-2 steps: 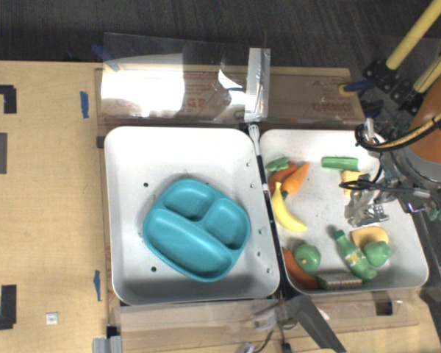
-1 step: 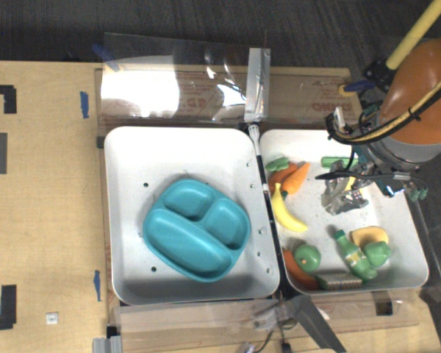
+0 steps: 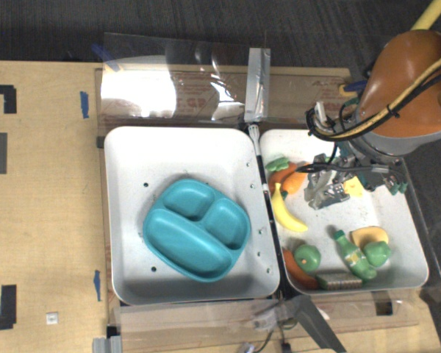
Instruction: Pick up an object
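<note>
- Camera view, looking down at a slant: two shallow white bins are sitting side by side on a tan bench [image 3: 37, 219], the left bin [image 3: 125, 160] touching the right bin [image 3: 404, 219] along a central divider.
- A teal plate with three compartments [image 3: 197, 228] is lying in the left bin, filling its middle and stretching toward 5 o'clock.
- The grey arm with its orange band [image 3: 408, 72] is reaching in from 2 o'clock, with black and yellow cables looping off it.
- The gripper [image 3: 323, 190] is hanging low over the upper part of the right bin, pointing down; whether anything is in its grasp, and how far apart its jaws are standing, cannot be told from this angle.
- A yellow banana [image 3: 285, 213] is lying just beside the gripper at its 8 o'clock, against the bin's left wall.
- An orange fruit with a green top [image 3: 288, 176] is sitting at the gripper's 10 o'clock, near the banana's upper end.
- A green round fruit [image 3: 306, 256] is resting at 6 o'clock in the bin, above a reddish piece in the corner.
- A cluster of green toys [image 3: 361, 259] and a yellow-orange piece [image 3: 370, 235] are lying toward 4 o'clock.
- A small yellow block [image 3: 353, 190] is showing just right of the gripper.
</note>
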{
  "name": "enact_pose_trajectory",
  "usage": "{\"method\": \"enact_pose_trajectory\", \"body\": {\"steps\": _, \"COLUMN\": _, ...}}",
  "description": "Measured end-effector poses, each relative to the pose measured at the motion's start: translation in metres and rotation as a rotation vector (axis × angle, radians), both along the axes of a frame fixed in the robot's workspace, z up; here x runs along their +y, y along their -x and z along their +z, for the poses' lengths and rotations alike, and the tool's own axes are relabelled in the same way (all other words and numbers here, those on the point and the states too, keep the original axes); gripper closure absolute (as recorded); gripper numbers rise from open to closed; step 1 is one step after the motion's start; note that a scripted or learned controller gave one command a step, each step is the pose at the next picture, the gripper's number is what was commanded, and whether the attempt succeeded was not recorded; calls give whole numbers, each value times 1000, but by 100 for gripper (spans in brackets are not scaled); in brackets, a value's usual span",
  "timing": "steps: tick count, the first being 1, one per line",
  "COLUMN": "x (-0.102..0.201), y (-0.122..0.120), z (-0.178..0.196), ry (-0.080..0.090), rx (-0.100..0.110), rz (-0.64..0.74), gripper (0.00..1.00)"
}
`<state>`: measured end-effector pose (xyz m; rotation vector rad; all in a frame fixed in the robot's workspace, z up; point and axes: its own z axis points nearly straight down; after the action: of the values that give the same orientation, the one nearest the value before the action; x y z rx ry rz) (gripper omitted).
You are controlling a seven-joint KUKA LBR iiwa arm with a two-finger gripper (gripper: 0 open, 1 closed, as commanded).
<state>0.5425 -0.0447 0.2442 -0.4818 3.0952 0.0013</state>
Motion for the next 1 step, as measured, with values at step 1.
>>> {"method": "enact_pose_trajectory", "body": {"steps": 1, "x": 44, "y": -32, "z": -1, "ry": 0, "rx": 1, "rz": 72, "gripper": 100}}
